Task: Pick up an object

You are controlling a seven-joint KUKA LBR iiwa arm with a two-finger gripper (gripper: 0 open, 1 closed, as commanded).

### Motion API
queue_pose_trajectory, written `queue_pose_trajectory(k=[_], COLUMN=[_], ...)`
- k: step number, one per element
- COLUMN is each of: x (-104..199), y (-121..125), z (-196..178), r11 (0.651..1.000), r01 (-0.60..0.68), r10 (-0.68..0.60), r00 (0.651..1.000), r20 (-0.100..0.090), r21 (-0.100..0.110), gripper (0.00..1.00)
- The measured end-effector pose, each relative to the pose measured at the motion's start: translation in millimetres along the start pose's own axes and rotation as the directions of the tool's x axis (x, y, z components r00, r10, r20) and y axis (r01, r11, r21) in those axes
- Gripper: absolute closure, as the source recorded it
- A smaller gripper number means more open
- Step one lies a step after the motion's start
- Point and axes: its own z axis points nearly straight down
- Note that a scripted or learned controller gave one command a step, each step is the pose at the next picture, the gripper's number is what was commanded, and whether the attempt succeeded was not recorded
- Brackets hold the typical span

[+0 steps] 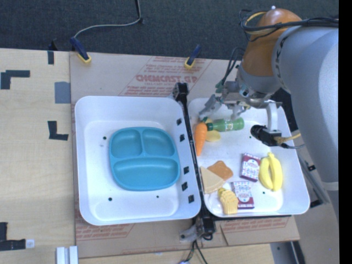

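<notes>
We found the gripper (223, 108) spread open over the right bin's (294, 199) far left corner, fingers straddling the green bottle (226, 125) without gripping it. The carrot (200, 137) lay beside the divider; the left bin's (91, 147) margins offered room.

Blue divided plate (144, 158), orange carrot (200, 137), yellow banana (270, 172), green bottle (225, 125).

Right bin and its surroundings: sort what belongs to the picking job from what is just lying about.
Job:
gripper above the green bottle
carrot
banana
bread slice
corn cob
two small red cartons
right bin

Lying about:
blue divided plate in the left bin
two blue-and-yellow clamps
</notes>
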Motion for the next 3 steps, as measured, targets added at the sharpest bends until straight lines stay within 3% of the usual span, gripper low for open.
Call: queue_pose_trajectory(k=[1,2,3], x=[20.5,31.8,20.5], y=[29.3,29.2,-24.0], z=[1.1,1.2,1.0], r11=[1.0,1.0,1.0], r01=[0.0,-0.001,-0.001], r10=[0.0,0.001,0.001], r00=[1.0,1.0,1.0], r20=[0.0,0.001,0.0], r21=[0.003,0.003,0.004], gripper=[0.0,0.0,0.0])
